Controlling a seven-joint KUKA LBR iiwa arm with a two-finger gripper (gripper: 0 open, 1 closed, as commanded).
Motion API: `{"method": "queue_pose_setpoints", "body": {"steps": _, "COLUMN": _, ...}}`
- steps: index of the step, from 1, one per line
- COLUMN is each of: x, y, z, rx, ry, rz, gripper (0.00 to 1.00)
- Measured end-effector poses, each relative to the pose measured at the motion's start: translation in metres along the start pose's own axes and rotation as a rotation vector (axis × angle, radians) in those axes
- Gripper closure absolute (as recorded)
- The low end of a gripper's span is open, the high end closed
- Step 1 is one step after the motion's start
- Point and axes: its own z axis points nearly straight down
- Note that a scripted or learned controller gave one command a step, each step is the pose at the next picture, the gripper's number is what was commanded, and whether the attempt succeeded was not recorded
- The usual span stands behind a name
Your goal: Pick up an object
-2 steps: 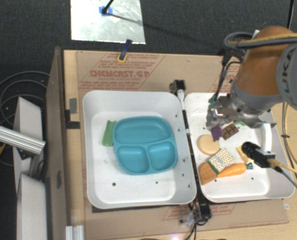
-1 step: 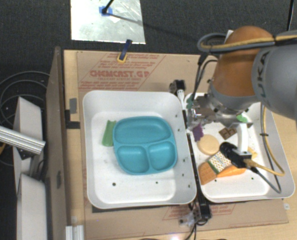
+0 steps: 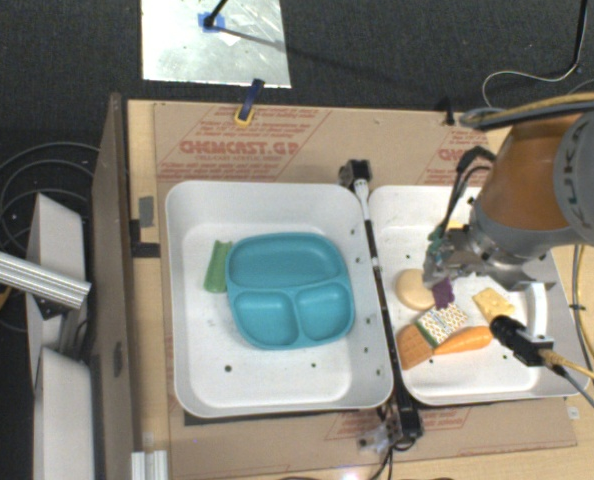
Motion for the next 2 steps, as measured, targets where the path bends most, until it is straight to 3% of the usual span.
{"method": "queue_pose_setpoints", "body": {"steps": 1, "x": 0.006, "y": 0.002, "z": -0.003, "rx": -0.006, "ry": 0.004, "rz": -0.009, "gripper": 0.00}}
{"method": "queue_pose_setpoints", "body": {"steps": 2, "x": -0.033, "y": 0.023, "z": 0.101, "rx": -0.007, "ry": 0.003, "rz": -0.005, "gripper": 0.00}}
